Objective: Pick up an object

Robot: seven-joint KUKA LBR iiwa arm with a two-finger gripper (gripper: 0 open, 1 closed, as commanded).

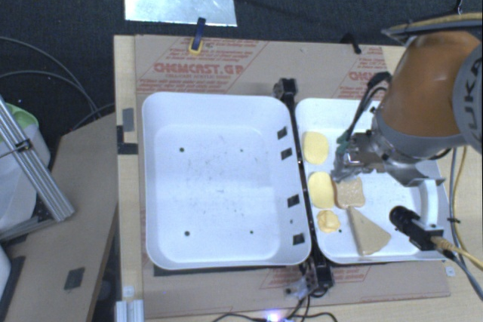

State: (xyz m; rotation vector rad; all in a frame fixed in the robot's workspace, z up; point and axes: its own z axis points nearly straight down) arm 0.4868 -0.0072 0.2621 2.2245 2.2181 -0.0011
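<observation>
Toast slice [350,194] lies flat in the right bin [381,111], directly beneath the gripper [349,166], apparently chosen as the target. Beside the toast sit a yellow oval [315,147], another yellow piece [322,190] and a tan wedge [370,231].

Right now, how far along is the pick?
Done: the arm has reached over the right bin, and the gripper is low by the food pieces. In hand: nothing visibly lifted; the tan square, the wedge and the three yellow pieces, such as the top one, all lie on the bin floor. Left: grasp one piece and raise it. The left bin is not involved.
</observation>
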